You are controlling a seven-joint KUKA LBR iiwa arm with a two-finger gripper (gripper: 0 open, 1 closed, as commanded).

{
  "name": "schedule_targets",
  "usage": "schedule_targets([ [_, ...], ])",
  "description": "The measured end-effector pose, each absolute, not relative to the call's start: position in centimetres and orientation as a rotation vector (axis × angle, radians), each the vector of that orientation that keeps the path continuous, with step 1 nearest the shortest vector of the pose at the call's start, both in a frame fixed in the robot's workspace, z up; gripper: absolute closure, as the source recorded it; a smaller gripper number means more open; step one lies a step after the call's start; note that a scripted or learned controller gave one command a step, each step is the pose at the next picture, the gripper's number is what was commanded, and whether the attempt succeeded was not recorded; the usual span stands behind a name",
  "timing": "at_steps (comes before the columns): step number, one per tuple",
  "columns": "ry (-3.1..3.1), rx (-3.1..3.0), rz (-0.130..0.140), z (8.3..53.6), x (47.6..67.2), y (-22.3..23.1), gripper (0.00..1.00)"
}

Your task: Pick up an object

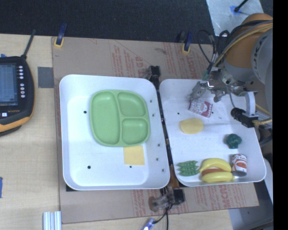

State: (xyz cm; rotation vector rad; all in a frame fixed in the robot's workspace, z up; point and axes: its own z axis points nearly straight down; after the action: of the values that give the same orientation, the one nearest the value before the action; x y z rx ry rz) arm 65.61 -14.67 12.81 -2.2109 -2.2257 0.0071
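From the camera view above the table, I reach in from the right, and my pincer hangs over the far end of the right bin. A small red-and-white packet sits directly under it, touching or nearly touching the tips; I cannot tell whether I am gripping it or how wide I stand.

That packet looks light, thin and crinkly, so I judge it would bend and slip. Pinching across its short edges, low down, seems the best hold.

Just beside it toward the near side lies a pale yellow round piece, probably a soft or hollow toy. Further along the bin sit a dark green lump, a small can, yellow bananas and green pea pods.

The left bin holds a green divided plate and a flat yellow square, which would be hard to lift off the floor.
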Motion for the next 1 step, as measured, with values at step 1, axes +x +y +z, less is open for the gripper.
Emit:
schedule_targets([
  [1,-2.234,-2.222,0.001,9.65,62.69,-12.87,0.00],
])
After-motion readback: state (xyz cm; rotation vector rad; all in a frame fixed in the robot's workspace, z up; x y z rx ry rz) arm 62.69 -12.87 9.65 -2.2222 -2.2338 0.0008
